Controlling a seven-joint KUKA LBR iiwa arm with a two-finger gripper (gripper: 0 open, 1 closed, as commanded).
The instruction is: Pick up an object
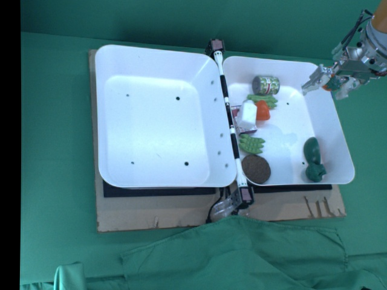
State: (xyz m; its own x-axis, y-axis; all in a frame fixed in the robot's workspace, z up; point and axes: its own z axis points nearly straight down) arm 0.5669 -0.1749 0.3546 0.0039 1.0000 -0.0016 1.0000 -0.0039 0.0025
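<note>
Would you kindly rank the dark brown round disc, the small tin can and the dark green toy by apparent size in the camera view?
1. Dark green toy
2. Dark brown round disc, close to it, so unsure
3. Small tin can, clearly smallest

You have two bins side by side on the worktop [54, 132], left bin [121, 65], right bin [329, 125] holding can [265, 84] at back, carton [247, 117] by the divider, round disc [256, 168] at front, claw [323, 80] over its back right edge.
</note>
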